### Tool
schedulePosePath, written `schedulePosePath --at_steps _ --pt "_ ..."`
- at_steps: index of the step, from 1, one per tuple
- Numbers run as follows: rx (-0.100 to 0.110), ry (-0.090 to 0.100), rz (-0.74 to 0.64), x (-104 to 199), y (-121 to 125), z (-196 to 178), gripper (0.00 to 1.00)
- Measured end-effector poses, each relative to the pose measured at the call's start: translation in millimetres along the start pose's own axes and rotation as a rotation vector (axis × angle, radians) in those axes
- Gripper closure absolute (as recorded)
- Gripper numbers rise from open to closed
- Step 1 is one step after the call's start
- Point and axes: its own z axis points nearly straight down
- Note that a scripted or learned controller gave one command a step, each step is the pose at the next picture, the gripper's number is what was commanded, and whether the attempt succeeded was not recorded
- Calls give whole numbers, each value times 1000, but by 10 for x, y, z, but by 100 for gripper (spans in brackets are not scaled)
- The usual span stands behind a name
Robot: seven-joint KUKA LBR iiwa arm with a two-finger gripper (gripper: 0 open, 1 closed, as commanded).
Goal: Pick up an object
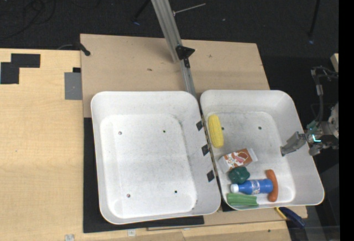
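Gripper (296, 144) at right edge of frame, over right bin's (287, 103) right wall; cannot tell its state. In right bin: corn (215, 130) at left wall; packet (238, 157), green lump (239, 174), blue bottle (255, 186), orange sausage (271, 185), green pod (242, 200) lower centre.

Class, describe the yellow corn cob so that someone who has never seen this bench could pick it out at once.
Look at the right white bin of the two side by side. Along its left wall, close to the divide between the bins, lies the corn cob, lengthwise and apart from the cluster nearer the front. It is the one yellow, ridged thing; its neighbours are red, green, blue and orange.
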Motion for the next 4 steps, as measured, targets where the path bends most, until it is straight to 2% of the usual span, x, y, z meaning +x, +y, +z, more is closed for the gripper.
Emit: schedulePosePath --at_steps 1,2,3,4 --pt "-4 -1 2 -6 6 -18 0" --pt "1 1 1 94 -6 467 0" --pt "1 0 2 33 19 938 0" --pt "-5 -2 3 35 26 1420 0"
